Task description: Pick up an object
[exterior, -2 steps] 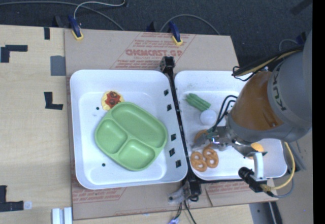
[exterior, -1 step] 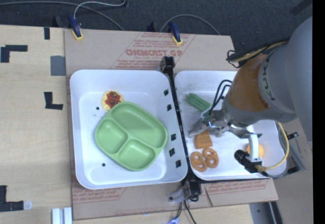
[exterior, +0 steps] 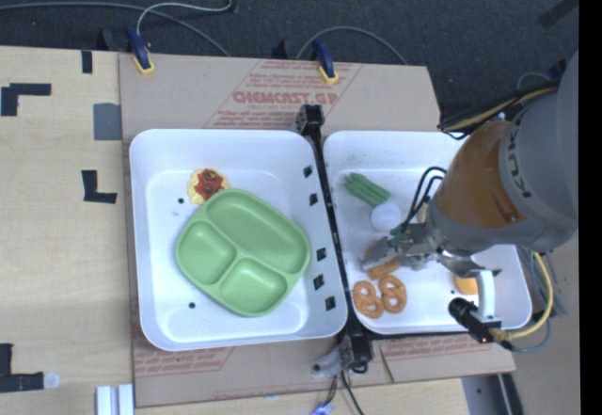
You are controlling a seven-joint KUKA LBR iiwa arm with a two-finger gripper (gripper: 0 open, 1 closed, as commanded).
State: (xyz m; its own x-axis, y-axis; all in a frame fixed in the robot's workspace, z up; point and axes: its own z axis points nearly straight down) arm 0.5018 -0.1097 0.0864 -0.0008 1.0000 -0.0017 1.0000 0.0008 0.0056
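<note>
The grey arm (exterior: 513, 183) with its orange band rose nearest the lens, over the right bin (exterior: 428, 145). Its gripper (exterior: 395, 248) hung low there; whether its jaws gripped anything could not be told. Just beside it lay an orange stick (exterior: 381, 269), a white ball (exterior: 384, 215), a green piece (exterior: 365, 187) and two pretzels (exterior: 379, 296). The left bin (exterior: 155, 215) held a green divided plate (exterior: 243, 251) and a small pizza toy (exterior: 207, 183).

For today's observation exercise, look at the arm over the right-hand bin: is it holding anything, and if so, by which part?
It cannot be told. The gripper is low in the right bin, beside an orange stick and a white ball, but nothing shows between its jaws.
</note>
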